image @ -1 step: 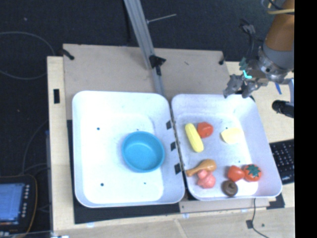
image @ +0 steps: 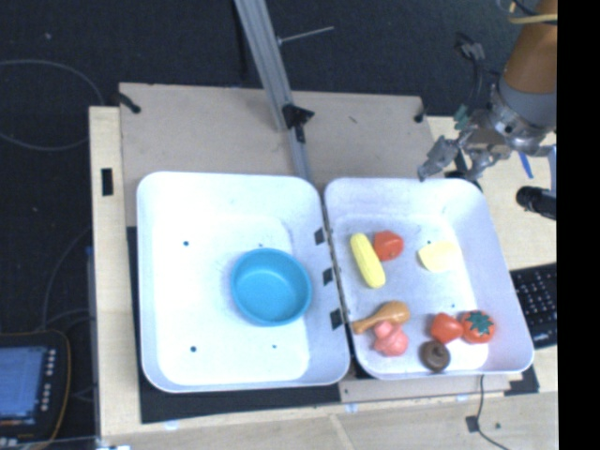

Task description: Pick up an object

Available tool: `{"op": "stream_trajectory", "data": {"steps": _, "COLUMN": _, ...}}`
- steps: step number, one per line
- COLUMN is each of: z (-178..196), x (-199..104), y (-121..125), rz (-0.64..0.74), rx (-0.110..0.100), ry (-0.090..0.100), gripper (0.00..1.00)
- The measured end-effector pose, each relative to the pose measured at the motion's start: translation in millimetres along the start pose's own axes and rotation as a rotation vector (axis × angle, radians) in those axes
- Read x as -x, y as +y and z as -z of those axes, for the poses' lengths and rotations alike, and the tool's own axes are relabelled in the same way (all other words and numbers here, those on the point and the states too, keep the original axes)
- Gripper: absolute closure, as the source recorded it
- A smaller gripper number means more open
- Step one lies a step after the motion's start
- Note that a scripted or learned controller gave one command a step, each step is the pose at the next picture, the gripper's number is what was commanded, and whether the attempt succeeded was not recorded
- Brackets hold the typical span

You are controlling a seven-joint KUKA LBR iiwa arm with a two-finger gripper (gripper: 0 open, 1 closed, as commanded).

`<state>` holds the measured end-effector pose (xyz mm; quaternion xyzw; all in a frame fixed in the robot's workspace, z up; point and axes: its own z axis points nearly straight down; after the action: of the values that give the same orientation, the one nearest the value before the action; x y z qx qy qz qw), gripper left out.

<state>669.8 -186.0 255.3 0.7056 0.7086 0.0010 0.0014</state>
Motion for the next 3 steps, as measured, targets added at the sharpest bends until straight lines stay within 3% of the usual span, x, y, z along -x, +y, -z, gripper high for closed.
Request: {"op": "stream_trajectory", "data": {"steps": 3, "z": -129.4, "x": -3.3, "y": 10.1, "rz": 0.006, "rx": -0.004, "ry": -0.003, "gripper": 0.0}}
